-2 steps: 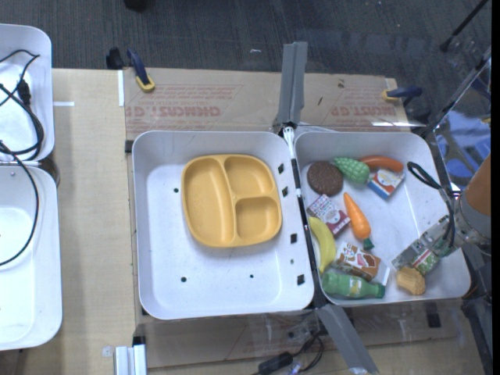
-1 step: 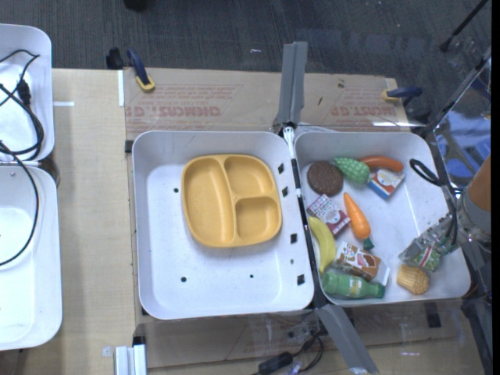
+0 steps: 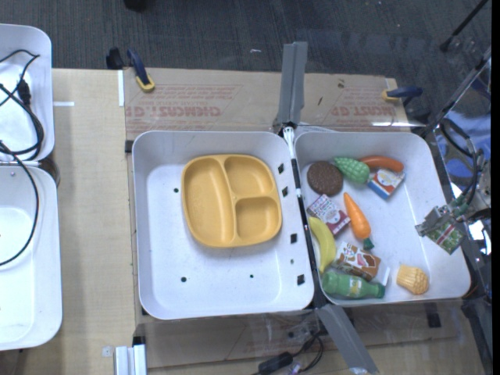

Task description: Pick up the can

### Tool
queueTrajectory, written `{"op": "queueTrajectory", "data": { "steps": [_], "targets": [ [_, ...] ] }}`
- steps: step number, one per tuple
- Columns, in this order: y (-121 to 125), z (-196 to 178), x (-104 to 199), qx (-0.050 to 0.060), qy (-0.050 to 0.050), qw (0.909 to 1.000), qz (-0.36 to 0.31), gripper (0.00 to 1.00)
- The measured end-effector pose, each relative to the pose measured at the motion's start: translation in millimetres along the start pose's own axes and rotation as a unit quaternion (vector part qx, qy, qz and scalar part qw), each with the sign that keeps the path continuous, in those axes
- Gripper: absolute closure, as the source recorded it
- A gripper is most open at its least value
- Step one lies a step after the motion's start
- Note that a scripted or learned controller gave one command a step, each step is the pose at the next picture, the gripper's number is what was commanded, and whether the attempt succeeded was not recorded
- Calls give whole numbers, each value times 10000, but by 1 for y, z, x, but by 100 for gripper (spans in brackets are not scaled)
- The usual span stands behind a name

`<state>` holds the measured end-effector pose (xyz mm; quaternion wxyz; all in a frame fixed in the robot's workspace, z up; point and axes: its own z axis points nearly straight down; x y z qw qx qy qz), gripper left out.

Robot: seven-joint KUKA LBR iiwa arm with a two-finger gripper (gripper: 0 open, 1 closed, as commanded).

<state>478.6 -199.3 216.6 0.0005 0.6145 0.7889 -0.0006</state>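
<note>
**White bins loaded, can not yet lifted**

White plastic walls frame two bins side by side. The left bin [image 3: 148, 233] carries a yellow divided plate [image 3: 231, 199] and nothing that bears on the job. The right bin [image 3: 426, 151] is crowded with toy food.

The best candidate for the can [image 3: 361, 262] is a short labelled cylinder that appears to lie on its side near the bin's front wall. It is hemmed in: a banana [image 3: 321, 241] is just beside it on the left, a green bottle [image 3: 353, 286] lies touching or nearly touching along its front, and a carrot [image 3: 357, 216] sits just behind. A yellow corn piece [image 3: 412, 278] rests to its right, with a little bare floor between them. Further back are a dark brown disc [image 3: 324, 178], a small red and white box [image 3: 328, 213], a green vegetable [image 3: 351, 169] and a carton [image 3: 387, 182].

The gripper [image 3: 442, 229] hangs over the right side of the same bin, apart from the can and not touching any of the items. It is small and cluttered here, so I cannot tell whether it is apart or together; nothing shows held in it.

By my reading, the task is at its start. The approach, the grasp and the lift all remain. Close neighbours make a clean grasp harder, and the bottle looks likeliest to be nudged.
</note>
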Motion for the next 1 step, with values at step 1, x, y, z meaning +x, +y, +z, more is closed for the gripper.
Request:
{"op": "queueTrajectory", "data": {
  "steps": [1],
  "targets": [
    [59,62,1,12,6,9933,1152,100]
  ]
}}
